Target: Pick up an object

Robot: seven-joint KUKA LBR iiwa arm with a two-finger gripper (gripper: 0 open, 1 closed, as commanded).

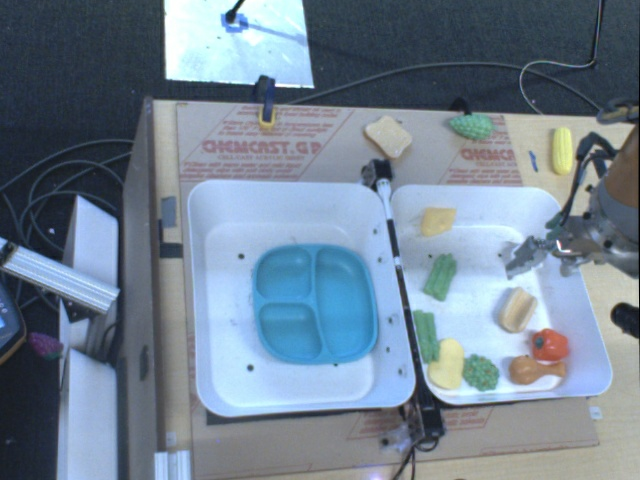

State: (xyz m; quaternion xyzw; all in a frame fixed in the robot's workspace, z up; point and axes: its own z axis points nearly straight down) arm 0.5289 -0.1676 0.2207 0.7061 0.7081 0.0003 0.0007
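Tan bread-roll toy (pixel 517 310) lies in the right white bin (pixel 590 338), at six o'clock just below the metal two-finger gripper (pixel 520 256), whose fingers spread apart, gripping nothing.

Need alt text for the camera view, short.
Seen from above, the gripper reaches in from the right over the right bin, above toy foods: a bread roll, tomato, broccoli and green pieces. The left bin holds a blue divided plate. More toy foods lie on the bench beyond the bins.
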